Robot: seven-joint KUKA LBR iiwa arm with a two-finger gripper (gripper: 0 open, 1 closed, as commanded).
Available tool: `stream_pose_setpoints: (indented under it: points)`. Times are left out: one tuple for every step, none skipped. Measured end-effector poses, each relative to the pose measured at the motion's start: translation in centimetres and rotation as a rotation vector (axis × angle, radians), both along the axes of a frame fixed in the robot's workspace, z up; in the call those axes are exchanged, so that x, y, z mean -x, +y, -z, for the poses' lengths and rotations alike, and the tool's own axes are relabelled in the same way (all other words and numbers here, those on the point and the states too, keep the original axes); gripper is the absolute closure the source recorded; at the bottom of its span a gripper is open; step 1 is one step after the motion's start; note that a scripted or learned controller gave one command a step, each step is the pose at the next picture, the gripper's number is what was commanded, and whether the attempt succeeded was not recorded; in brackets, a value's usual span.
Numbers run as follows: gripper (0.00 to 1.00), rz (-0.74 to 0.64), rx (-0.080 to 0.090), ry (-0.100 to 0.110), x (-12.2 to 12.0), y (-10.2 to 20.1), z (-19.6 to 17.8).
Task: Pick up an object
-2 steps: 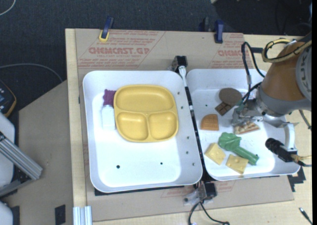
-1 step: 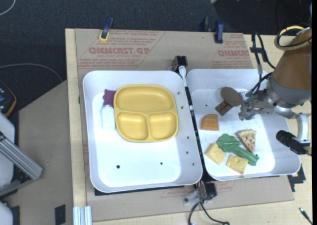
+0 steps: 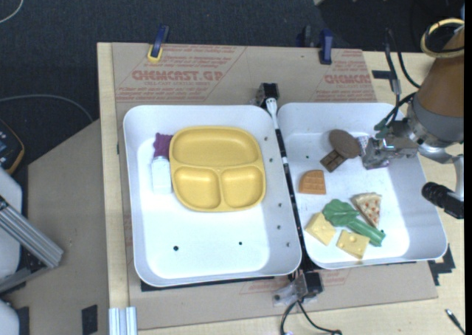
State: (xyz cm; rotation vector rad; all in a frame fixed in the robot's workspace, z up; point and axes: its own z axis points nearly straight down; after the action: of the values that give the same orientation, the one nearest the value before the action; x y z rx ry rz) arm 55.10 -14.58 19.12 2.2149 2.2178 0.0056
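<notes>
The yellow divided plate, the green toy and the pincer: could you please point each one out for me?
yellow divided plate (image 3: 217, 150): camera view, floor of its large upper compartment.
green toy (image 3: 341, 213): camera view, its broad leafy end.
pincer (image 3: 371, 153): camera view, its tip by the brown piece.

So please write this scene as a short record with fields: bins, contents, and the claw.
left bin: yellow divided plate, white bottle with purple cap beside it
right bin: brown spoon-like piece, waffle piece, green toy, pizza slice, two yellow cheese blocks
claw: over right bin, near brown piece; grip unclear
</notes>
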Motion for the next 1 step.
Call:
stream_pose_setpoints:
  points:
    - [1.00,0.000,0.000,0.000,-0.14,-0.01,-3.63]
